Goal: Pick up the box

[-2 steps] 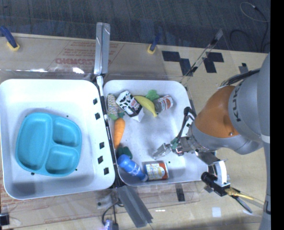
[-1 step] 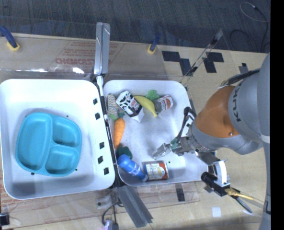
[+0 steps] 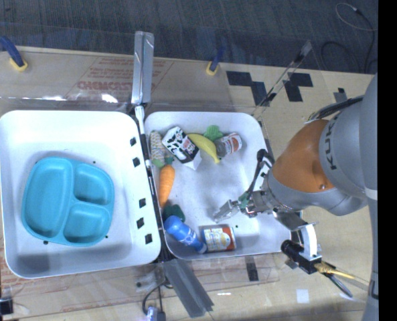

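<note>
The box point(image 3: 180, 144) is a small carton with black and white cow patches, lying at the back left of the right bin point(image 3: 252, 127). It rests between a corn cob point(image 3: 156, 147) and a banana point(image 3: 205, 146). My gripper point(image 3: 226, 209) hangs low over the bin's white floor at the front middle, pointing left. It is well in front of the box and a hand's width to its right. Nothing shows in the gripper.
A carrot point(image 3: 165, 182), a blue bottle point(image 3: 183, 234), a green item point(image 3: 173, 211) and a red-labelled can point(image 3: 217, 238) lie to the gripper's left and front. Another can point(image 3: 230, 144) and a green item point(image 3: 213, 132) sit behind. The left bin point(image 3: 11, 129) holds a blue divided plate point(image 3: 67, 199).
</note>
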`<state>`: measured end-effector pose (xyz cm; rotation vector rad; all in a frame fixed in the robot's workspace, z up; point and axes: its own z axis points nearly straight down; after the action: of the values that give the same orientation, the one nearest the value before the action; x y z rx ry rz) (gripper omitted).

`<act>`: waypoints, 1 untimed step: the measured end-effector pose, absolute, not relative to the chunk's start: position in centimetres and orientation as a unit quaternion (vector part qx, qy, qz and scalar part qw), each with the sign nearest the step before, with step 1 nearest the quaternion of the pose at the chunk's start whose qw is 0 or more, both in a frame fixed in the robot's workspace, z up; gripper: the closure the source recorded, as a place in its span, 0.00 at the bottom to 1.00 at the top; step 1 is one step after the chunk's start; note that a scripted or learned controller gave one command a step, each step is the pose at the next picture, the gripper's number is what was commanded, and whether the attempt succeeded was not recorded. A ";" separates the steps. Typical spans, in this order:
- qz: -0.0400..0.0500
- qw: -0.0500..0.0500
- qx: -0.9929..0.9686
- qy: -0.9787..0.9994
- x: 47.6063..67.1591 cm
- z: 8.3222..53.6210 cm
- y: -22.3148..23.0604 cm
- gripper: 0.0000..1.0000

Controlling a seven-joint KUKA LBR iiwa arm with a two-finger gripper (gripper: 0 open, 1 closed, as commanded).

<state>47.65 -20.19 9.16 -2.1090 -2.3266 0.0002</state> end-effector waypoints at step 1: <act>0.000 0.001 -0.670 -0.742 47.7 10.1 -20.1 1.00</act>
<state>47.68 -20.11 10.12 -2.1031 -2.3298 0.0006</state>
